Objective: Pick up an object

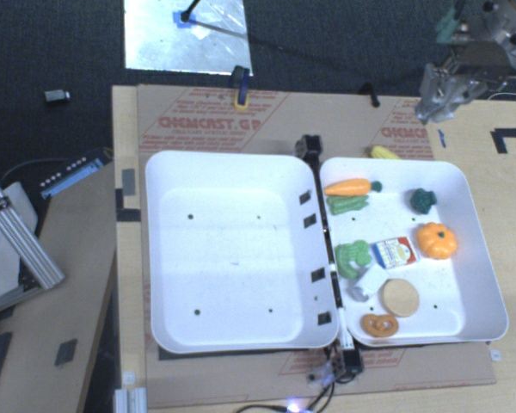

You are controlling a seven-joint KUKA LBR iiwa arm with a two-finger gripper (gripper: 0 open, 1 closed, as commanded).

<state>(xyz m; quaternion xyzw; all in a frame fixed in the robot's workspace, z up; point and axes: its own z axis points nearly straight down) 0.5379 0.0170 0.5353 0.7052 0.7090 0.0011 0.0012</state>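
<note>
- Two white bins side by side on bench: left bin (232, 248), right bin (477, 256).
- Gripper (436, 101) at 1 o'clock of the frame, above the cardboard beyond the right bin's far edge; nothing between its fingers; open or closed: cannot tell.
- All toys in right bin. Carrot (348, 188) at its 11 o'clock, small green piece just below it.
- Dark green broccoli (423, 200) at 1 o'clock; orange pumpkin (436, 240) at 3 o'clock.
- Small carton (393, 252) at centre, touching the pale green vegetable (353, 256) at 9 o'clock.
- Round cookie (400, 297) at 6 o'clock; pretzel (379, 324) at 7 o'clock, near the cookie.
- Yellow banana (383, 153) outside the bin, on cardboard by the far rim.
</note>
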